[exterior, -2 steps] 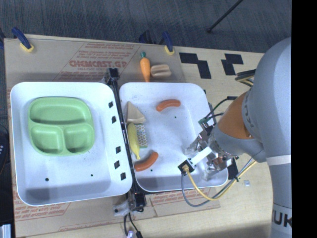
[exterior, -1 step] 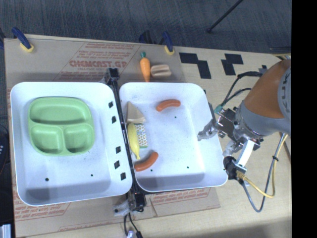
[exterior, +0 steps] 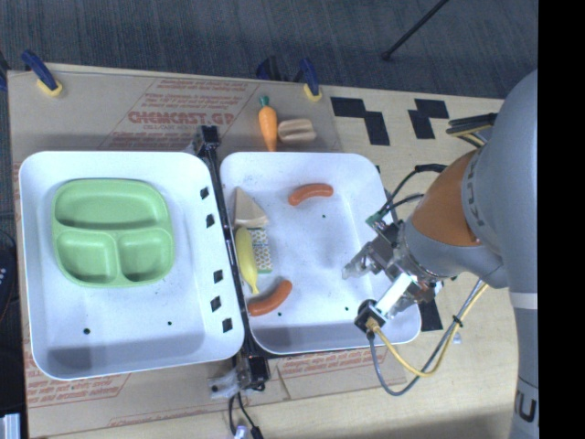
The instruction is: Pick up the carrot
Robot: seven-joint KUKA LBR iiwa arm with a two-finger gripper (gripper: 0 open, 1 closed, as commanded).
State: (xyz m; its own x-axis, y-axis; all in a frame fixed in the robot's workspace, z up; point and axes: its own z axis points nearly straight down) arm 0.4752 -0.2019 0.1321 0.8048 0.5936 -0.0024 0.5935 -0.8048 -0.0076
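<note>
The left bin (exterior: 37,245) holds a green divided tray (exterior: 111,230), lying flat and playing no part in this job. The right bin (exterior: 366,176) holds a wedge of toy sandwich (exterior: 247,210) along its left wall, with a banana (exterior: 246,259) and a small patterned piece (exterior: 262,250) just beside it, one sausage (exterior: 270,297) at the near left and another sausage (exterior: 311,193) toward the far side. The carrot (exterior: 267,126) lies outside both bins on the cardboard beyond the right bin's far rim, green top pointing away, close beside a small bun (exterior: 296,132). The gripper (exterior: 388,277) hangs over the right bin's near right corner, well apart from the carrot; whether it is spread or closed cannot be told, and nothing is visibly held. The carrot's place on the bench probably demands a long reach across the bin.
</note>
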